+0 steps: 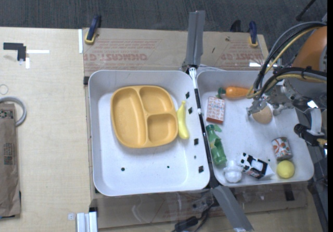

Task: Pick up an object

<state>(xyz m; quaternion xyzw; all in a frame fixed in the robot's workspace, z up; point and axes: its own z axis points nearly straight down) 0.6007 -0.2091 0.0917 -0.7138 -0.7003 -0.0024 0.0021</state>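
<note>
My gripper [258,107] reaches in from the right and hangs low in the right bin [244,134], near its back right. A tan, egg-shaped object [264,116] lies directly under its tip and is partly covered by it. I cannot tell whether the two touch. An orange carrot [237,92] lies just left of the gripper by the bin's back wall.
The right bin also holds a red and white box [215,110], a green bottle [215,145], a white lump [233,175], a black and white item [254,166], a can [281,148] and a lemon [285,169]. The left bin [104,163] holds a yellow divided plate [144,116] and a banana [182,121].
</note>
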